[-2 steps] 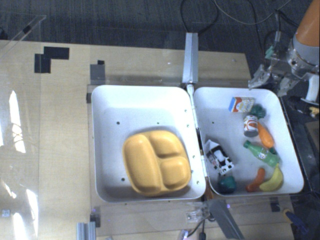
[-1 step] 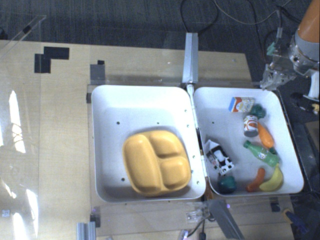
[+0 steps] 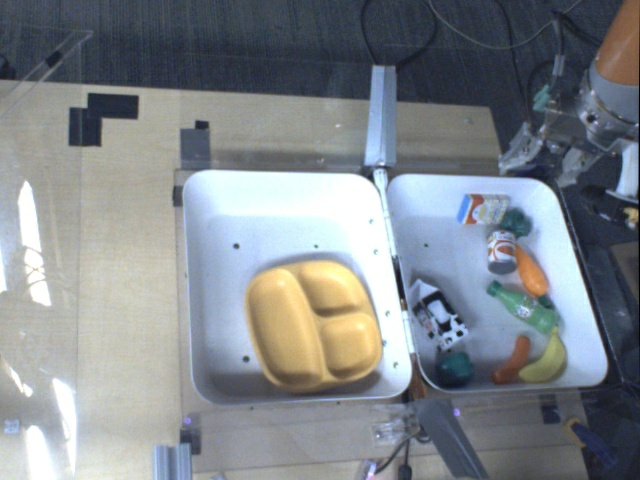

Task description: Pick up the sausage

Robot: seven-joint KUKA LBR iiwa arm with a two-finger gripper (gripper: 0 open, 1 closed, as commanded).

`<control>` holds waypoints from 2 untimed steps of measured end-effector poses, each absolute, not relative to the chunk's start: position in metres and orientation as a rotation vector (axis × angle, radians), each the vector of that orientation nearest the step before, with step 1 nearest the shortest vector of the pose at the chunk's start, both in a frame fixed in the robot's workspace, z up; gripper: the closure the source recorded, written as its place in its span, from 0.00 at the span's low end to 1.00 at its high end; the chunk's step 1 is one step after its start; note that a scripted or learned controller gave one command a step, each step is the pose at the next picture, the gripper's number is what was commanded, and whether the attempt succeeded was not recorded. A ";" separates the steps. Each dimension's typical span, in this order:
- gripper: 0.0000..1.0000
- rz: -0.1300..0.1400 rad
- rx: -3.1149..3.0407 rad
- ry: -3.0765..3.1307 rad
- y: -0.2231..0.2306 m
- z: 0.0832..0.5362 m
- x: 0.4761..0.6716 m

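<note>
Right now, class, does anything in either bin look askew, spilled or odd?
Nothing spilled or broken. The toy food in the right bin lies jumbled: the green bottle on its side, the sausage touching the banana near the front wall. The yellow tray in the left bin sits slightly skewed.

Bright even light, glare at left, slightly soft focus

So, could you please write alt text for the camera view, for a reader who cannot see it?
Seen from above, the right white bin holds a red-orange sausage near its front edge beside a banana, with a green bottle, a carrot, a can and small cartons. The left white bin holds a yellow divided tray. The claw hangs beyond the right bin's far corner.
</note>
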State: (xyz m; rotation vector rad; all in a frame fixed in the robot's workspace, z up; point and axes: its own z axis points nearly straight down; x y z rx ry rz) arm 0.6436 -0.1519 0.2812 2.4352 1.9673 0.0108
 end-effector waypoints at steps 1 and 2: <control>0.00 0.002 2.542 1.844 -0.159 0.190 0.601; 0.00 0.003 2.523 1.869 -0.178 0.134 0.545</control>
